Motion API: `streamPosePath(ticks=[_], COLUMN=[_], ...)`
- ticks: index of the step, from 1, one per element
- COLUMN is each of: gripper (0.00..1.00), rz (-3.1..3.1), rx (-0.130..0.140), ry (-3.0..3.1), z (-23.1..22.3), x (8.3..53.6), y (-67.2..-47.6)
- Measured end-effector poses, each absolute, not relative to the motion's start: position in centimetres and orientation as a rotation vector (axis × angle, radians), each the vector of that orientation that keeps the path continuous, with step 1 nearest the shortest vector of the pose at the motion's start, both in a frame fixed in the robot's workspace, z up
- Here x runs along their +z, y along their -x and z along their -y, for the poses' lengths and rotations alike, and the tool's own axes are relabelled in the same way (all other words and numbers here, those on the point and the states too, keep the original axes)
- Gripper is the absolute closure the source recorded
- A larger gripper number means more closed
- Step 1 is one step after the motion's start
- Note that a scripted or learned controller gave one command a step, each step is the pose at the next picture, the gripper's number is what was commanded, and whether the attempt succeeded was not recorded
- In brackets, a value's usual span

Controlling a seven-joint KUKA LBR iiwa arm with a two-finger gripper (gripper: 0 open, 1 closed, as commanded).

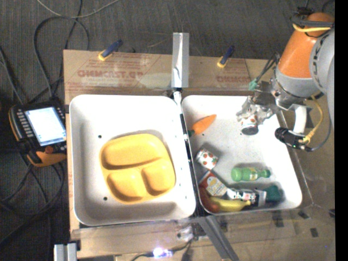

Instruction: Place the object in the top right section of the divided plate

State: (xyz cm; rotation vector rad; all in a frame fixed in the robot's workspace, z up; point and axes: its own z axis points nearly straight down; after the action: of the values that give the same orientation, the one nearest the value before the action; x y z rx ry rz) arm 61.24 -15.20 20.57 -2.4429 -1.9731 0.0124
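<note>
a bench with a cardboard-brown board (136,72) at the back bears two shallow white bins side by side, on a dark carpeted floor strewn with cables. two blue-and-yellow clamps (110,49) grip the board's far edge, and a metallic strip (180,58) stands upright between the bins. off the left side lies a handheld pendant (41,125) with a lit screen.

the left bin (81,162) holds a yellow divided plate (138,166), lying flat with one long section and two smaller ones, all bare.

the right bin (283,162) holds the loose things: an orange carrot (203,124) near the far left corner, a small patterned can (206,159) below it, a green bottle (249,173) on its side, and along the near wall a cluster with a banana (231,204) and a red-labelled packet (215,186) touching each other.

the grey arm with its orange band (304,42) reaches in from the right. the gripper (251,116) hangs over the far part of the right bin, with a small pale object (249,125) right at its tip; whether it is grasped or merely beneath cannot be told, nor how the gripper stands.
</note>
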Motion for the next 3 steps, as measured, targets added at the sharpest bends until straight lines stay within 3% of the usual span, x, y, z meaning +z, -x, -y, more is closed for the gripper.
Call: streamPosePath(ticks=[1,2,3], gripper=[1.0,1.0,1.0], rz=[1.897,1.796,2.227], rx=[0.009,0.011,0.008], ry=[2.503,2.575,2.21], z=[5.7,8.6,4.9], x=[27.9,30.0,28.6], y=[-66.9,-58.8,-60.4])
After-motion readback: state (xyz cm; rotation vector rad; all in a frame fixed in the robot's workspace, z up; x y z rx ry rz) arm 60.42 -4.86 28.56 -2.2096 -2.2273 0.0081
